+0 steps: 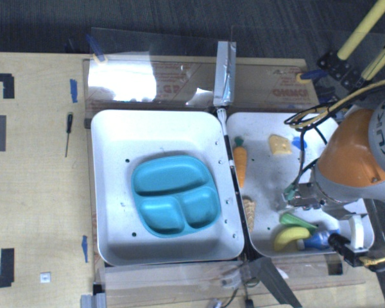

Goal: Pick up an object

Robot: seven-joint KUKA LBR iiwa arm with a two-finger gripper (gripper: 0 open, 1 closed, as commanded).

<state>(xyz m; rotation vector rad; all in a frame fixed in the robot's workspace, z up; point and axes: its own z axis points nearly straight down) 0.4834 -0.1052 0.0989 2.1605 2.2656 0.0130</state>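
Observation:
The right bin holds several small items: an orange carrot along its left wall, a pale yellow chunk near the back, a brown textured piece at the left wall, and a yellow banana with a green item and a blue item at the front. My gripper hangs low over the bin's front right part, just above the green item and the banana. The orange wrist band hides most of the arm's end.
The left bin carries a blue divided tray. A clear plastic wall and a metal divider post stand behind the bins. Cables loop over the right bin's back right corner. A yellow pole leans at the top right.

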